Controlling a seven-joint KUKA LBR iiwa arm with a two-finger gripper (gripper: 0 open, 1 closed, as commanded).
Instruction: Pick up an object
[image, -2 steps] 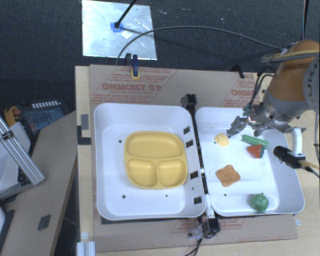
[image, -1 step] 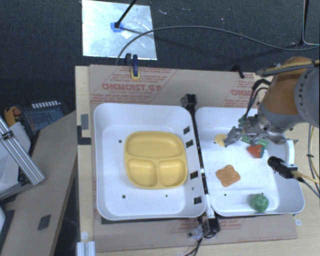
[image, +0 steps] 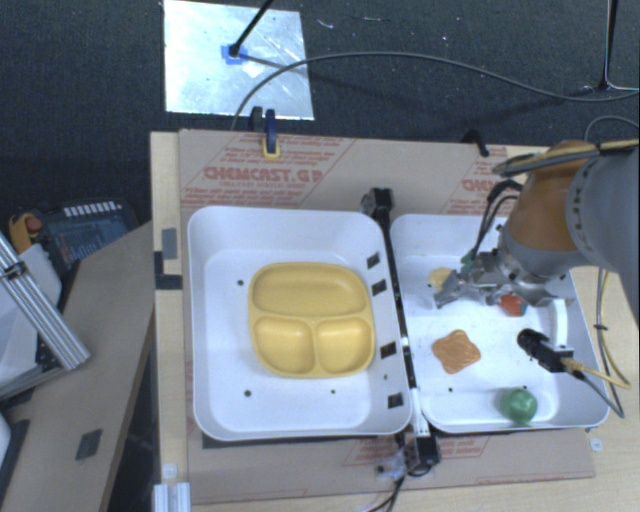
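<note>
We see the claw (image: 447, 292) low in the right bin (image: 590, 400), beside a yellow piece (image: 440, 276); we cannot tell its grip.

A robotics lab: taped cardboard-topped bench (image: 300, 170), loose cables (image: 440, 70), aluminium framing (image: 40, 310), dark carpet.

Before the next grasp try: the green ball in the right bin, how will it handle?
The green ball looks round and smooth, so a nudge would probably send it rolling. It lies near the right bin's front wall, which may stop it. Its small size suggests it is light, and it may slip from a pinch that is off centre.
</note>
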